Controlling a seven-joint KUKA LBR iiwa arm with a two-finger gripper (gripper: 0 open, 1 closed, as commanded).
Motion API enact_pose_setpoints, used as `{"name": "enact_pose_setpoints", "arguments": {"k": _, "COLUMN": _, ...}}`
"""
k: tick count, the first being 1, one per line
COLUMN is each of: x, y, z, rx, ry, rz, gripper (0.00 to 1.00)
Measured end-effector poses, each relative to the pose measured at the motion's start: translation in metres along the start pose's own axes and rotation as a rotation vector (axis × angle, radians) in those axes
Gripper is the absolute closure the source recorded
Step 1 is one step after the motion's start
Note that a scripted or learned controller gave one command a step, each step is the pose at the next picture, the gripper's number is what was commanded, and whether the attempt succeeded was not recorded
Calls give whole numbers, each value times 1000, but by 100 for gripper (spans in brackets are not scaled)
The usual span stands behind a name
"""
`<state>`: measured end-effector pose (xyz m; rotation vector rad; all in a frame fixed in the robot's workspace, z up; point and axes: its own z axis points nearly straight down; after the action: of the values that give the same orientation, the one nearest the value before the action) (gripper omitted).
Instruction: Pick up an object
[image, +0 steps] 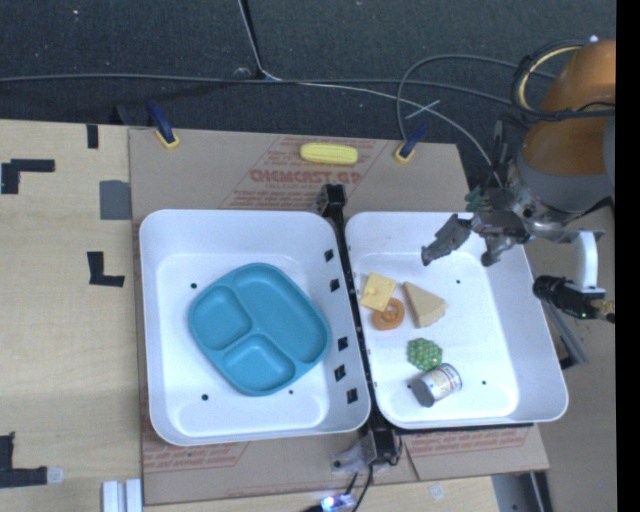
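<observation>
My gripper (468, 248) hangs over the back right part of the right bin (530, 390), its two dark fingers spread open with nothing between them. In front of it and to its left lie a yellow cheese block (378, 291), an orange round piece (389, 315) and a tan wedge (424, 304), close together. Nearer the front sit a green bumpy ball (424, 352) and a small tin can (437, 384) on its side. The gripper is above and apart from all of them.
The left bin (160, 300) holds a blue divided tray (259, 327). A yellow banana-like piece (328, 153) lies on the cardboard behind the bins. A black divider with clips (345, 300) runs between the bins. Cables hang at the back right.
</observation>
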<state>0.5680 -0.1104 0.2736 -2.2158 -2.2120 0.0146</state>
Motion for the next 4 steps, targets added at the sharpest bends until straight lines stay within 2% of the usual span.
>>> {"name": "enact_pose_setpoints", "arguments": {"k": 1, "x": 0, "y": 2, "z": -7, "rx": -12, "ry": -1, "rz": -3, "gripper": 0}}
{"name": "enact_pose_setpoints", "arguments": {"k": 2, "x": -5, "y": 10, "z": 50, "rx": -8, "ry": -1, "rz": -2, "gripper": 0}}
{"name": "enact_pose_setpoints", "arguments": {"k": 4, "x": 3, "y": 3, "z": 139, "rx": -9, "ry": -1, "rz": -3, "gripper": 0}}
